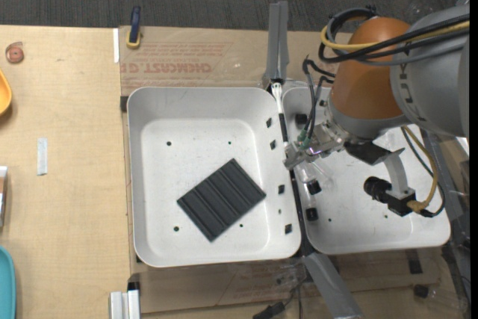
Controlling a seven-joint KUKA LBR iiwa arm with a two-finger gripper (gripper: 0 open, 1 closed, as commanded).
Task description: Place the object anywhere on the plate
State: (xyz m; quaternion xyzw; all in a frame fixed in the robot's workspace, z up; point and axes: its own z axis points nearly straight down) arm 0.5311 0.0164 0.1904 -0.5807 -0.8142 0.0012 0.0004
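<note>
The dark ribbed plate (pixel 222 199) is lying bare in the left bin (pixel 149 160), so placing is not yet done. The tool (pixel 304 155) is hovering just right of the plate, over the bins' shared edge. Whether it is clenched or released, and where the object lies, I cannot tell.

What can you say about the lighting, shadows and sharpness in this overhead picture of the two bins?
In the camera view, lighting is even and soft: the left bin shows no hard glare, and the dark ribbed plate casts barely any shadow. The arm darkens the right bin faintly beneath it. The gripper area looks slightly blurred and cluttered; the cardboard lettering stays readable.
</note>
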